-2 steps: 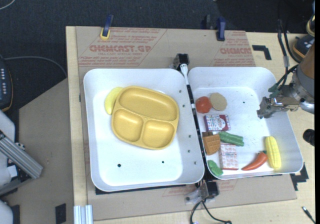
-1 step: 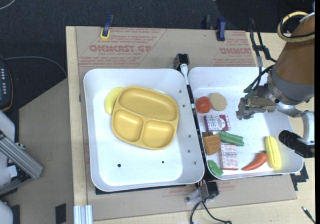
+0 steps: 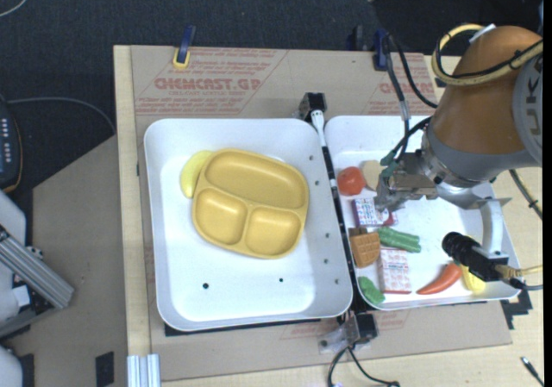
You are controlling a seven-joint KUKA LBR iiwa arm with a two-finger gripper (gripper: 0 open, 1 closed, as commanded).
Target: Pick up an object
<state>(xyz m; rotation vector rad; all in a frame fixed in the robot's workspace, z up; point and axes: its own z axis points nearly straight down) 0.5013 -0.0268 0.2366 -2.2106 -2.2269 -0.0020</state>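
The gripper [image 3: 390,193] is held low over a packet [image 3: 366,211] in the cluttered bin [image 3: 360,132], presumably for grasping; whether it is open or closed cannot be told.

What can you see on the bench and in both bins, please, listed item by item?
left bin: one, white, left side of bench
right bin: one, white, right side of bench
divided plate: one, yellow, in left bin
flat piece: one, yellow, partly hidden under the plate's left edge
round ball: one, red, right bin, far left
printed packets: two, red and white, right bin; the second nearer the front
green pieces: two, green, right bin; one mid-bin, one at the front edge
block: one, orange-brown, right bin, between the packets
pepper shape: one, orange-red, right bin, front right
arm: one, grey and orange, over right bin
claw: one, dark, above the first packet
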